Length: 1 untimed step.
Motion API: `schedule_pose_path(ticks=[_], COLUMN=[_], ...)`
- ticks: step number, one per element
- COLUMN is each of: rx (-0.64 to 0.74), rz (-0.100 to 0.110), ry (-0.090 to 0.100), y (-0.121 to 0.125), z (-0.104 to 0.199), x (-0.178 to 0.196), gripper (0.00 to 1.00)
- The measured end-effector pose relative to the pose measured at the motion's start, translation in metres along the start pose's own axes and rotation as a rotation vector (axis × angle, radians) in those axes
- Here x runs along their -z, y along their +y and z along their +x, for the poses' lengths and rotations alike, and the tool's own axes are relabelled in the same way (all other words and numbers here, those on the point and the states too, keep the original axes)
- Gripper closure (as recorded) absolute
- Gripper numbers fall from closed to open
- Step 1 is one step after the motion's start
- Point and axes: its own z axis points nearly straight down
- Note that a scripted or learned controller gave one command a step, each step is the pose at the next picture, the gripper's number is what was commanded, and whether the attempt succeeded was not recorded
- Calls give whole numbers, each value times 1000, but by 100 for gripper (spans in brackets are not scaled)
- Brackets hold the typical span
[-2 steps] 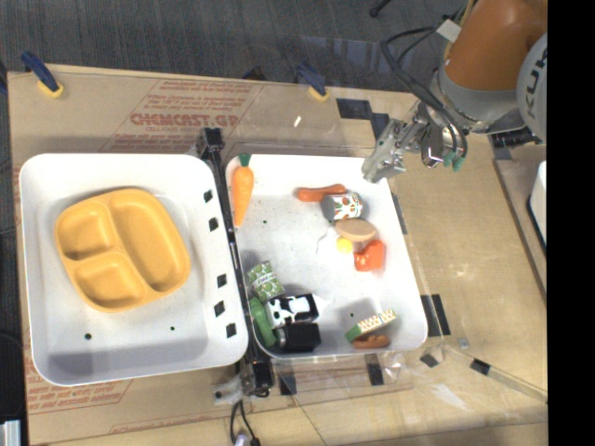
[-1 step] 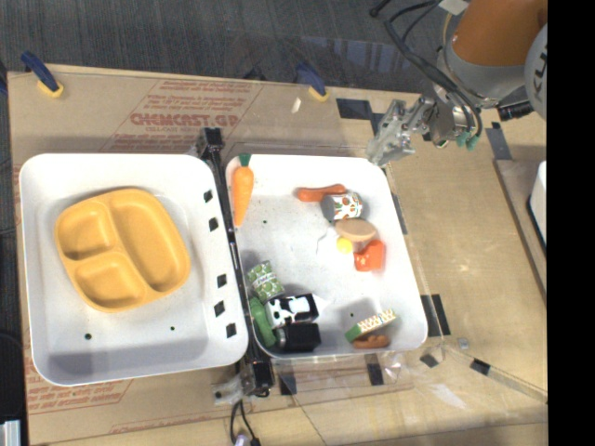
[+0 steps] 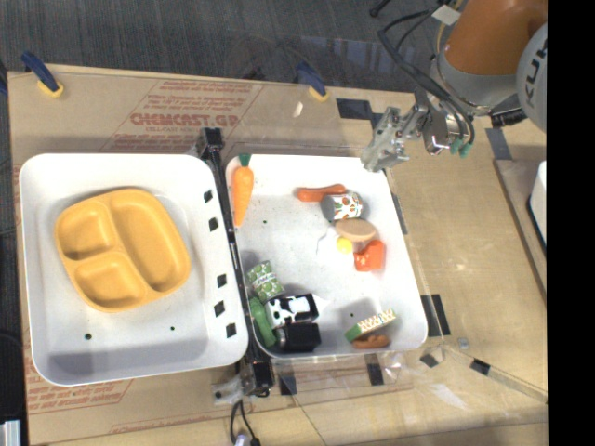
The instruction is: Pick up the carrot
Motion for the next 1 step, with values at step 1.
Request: schedule_pose_path(ticks=[1], rx=[233], rz=[1], ry=[-5], y=[-1], z=[5], x=[42], gripper=[100])
